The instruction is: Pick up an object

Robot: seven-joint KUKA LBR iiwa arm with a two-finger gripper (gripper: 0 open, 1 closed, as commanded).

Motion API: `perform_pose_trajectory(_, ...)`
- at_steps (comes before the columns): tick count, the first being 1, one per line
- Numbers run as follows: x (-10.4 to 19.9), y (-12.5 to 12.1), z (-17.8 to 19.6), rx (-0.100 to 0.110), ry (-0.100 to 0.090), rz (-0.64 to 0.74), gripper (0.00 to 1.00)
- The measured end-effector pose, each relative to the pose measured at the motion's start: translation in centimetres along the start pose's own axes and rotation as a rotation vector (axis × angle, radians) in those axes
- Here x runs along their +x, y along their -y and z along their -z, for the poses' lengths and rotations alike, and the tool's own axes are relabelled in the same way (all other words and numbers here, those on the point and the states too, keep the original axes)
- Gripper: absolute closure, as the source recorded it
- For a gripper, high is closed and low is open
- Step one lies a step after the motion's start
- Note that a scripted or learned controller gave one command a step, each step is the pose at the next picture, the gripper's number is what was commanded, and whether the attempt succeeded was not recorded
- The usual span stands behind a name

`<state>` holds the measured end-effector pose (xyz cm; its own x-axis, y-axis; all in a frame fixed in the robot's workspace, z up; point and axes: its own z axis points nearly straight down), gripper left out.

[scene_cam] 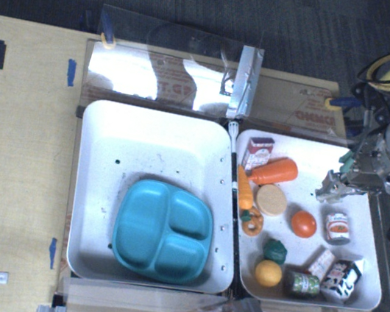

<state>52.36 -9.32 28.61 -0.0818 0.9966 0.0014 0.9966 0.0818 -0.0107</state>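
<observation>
The step in hand reads as the approach: the grey arm with its orange band reaches in over the upper right corner of the right-hand shallow white bin (377, 243), and the metal two-finger gripper (333, 185) hangs above bare bin floor with nothing between its fingers. Whether it is set wide or narrow I cannot tell; the fingertips blur together against the white.

No object is lifted yet, so the next move likely calls for choosing one target, lining up over it and coming down with room on both sides. The small white jar with a red label (338, 227) and the round red-orange tomato-like ball (303, 223) lie nearest, just below the gripper and apart from each other, so either looks an easier pick than the crowded pieces.

Taking the right-hand bin as landmark, the left-hand shallow white bin (100, 142) sits just beside it, touching along the shared edge, and holds a teal plastic divided plate (163, 232) in its lower half.

Inside the right-hand bin, near its upper left, a long orange toy carrot (275, 170) lies tilted, beside a small red and white carton (258, 154). Below the carrot rests a flat tan disc (272, 199). Along the bin's bottom edge sit a yellow-orange round fruit (268, 273), a green tin can on its side (303, 283) and a black and white patterned pack (341, 278), close together. A small dark green piece (275, 249) lies just above the yellow fruit.
</observation>
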Motion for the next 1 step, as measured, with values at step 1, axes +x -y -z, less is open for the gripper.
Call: perform_pose_trajectory(1,-2.3,1.47,12.75,-0.008,0.004,0.249,1.0)
